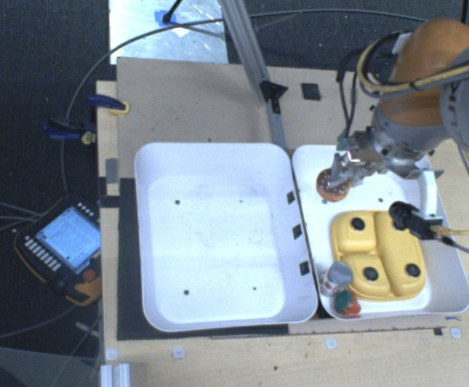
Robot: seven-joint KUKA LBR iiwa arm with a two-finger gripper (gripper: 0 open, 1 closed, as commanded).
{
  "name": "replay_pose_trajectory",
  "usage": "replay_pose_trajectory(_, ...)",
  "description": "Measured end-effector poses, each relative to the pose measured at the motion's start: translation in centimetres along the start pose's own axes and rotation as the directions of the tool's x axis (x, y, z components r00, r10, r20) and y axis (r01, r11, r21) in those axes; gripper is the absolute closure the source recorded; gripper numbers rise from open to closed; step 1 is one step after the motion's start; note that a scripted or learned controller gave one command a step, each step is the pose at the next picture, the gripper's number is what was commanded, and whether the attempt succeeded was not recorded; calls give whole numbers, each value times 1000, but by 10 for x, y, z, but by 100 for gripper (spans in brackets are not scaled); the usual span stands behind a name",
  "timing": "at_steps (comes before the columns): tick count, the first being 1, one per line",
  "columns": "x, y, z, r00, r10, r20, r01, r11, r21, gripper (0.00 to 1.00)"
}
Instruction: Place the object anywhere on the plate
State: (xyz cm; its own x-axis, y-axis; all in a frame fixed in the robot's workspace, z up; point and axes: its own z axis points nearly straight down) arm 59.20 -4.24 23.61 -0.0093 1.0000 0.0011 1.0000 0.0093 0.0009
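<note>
Tool [341,170]: over a brown round object [331,187], right bin's upper left; grip state unreadable.
Plate [379,253]: yellow, sectioned, below.
Risk: object may slip short of plate if unheld.

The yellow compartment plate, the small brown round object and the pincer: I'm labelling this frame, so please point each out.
Yellow compartment plate [379,256], camera view, on its central ridge.
Small brown round object [330,186], camera view, on its top face.
Pincer [342,168], camera view, midway between its fingertips.

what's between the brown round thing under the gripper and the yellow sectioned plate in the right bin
In the camera view, a bare strip of the right bin's white floor separates the small brown round object below the gripper from the yellow sectioned plate.
</note>
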Motion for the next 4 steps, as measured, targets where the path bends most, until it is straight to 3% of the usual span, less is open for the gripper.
replay_pose_trajectory(2, 112, -18, -8, 1000, -1, -1, 1, 1000, 0, 100)
replay_pose_trajectory(3, 163, -40, 8, 1000, -1, -1, 1, 1000, 2, 100)
replay_pose_trajectory(4, 220, -45, 11, 1000, -1, -1, 1, 1000, 0, 100)
